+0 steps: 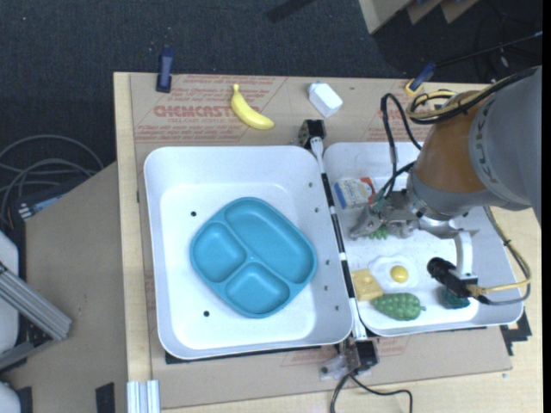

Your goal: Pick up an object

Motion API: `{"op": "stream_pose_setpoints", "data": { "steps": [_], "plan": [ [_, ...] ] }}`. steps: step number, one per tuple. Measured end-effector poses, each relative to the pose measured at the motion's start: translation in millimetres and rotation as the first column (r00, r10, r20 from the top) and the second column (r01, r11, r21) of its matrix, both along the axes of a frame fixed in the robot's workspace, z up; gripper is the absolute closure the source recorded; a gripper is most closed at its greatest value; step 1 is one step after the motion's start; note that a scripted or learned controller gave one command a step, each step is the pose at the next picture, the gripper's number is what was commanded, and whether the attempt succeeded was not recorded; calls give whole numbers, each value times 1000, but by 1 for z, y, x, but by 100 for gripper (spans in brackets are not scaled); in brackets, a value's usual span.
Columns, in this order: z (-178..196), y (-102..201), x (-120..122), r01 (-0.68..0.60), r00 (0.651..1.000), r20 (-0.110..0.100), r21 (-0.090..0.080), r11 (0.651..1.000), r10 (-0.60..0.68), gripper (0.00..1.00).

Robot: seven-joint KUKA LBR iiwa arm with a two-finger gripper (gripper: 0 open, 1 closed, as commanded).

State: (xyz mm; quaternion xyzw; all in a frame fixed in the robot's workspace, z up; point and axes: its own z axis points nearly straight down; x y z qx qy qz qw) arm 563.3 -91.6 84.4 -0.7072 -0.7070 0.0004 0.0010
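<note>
The right bin holds several small things. A toy fried egg lies near the bin's middle. Beside it sit a yellow wedge and a bumpy green piece at the front edge. A small white packet with blue and red print lies at the left side of the bin. My gripper hangs low in this bin, between the packet and the egg, just above the floor. I see nothing held in it. A small teal thing sits at the front right, partly hidden.
The left bin holds a blue divided plate. On the bench behind the bins lie a banana, a white block and a blue marker. The arm covers the right bin's back right part.
</note>
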Motion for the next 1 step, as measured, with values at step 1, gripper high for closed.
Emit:
{"op": "stream_pose_setpoints", "data": {
  "steps": [1],
  "plan": [
    [0,-11,51,-2,1000,3,-1,1000,2,0]
  ]
}}
